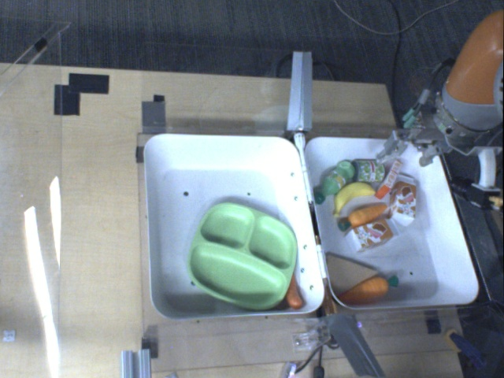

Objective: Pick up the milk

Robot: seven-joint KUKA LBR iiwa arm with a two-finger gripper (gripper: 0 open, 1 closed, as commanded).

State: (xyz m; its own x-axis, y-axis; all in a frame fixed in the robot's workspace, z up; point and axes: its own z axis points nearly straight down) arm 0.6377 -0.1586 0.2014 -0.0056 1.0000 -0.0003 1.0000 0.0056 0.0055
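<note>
A carrot (367, 290) lies at the near edge of the right bin (461, 270), beside a brown wedge (350, 268). The gripper (409, 146) hangs over that bin's far right corner; whether it is open or closed cannot be told. Just below it the milk (403, 198) lies flat, apparently clear of it. A second carton (374, 233), another carrot (368, 214), a banana (353, 195) and a green can (367, 169) crowd alongside. The left bin (169, 179) bears a green plate (242, 255).

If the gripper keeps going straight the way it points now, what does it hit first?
The gripper angles down and leftward over the right bin. Straight on, it would probably meet the green can or the milk carton beside it first; depth is unclear from this single view.
</note>
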